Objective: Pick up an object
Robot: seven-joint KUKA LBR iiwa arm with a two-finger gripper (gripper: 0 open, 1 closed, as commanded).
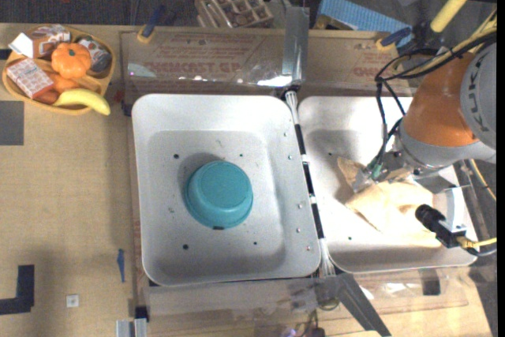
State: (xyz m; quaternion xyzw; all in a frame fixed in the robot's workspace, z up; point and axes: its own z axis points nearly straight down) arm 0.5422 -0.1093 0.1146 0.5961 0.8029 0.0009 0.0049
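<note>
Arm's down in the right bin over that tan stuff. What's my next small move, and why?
Probably a short, slow lift straight up to test the grasp. The gripper sits low in the right bin, at the edge of the pale tan object, but the view does not settle whether anything is caught. The teal bowl lies apart in the left bin.

Arm point(454, 102) was grey with a broad orange band above the wrist, partial black "KUK" lettering on the upper link, thin black cables looping beside it, and a dark metallic gripper point(369, 172) at its end.
</note>
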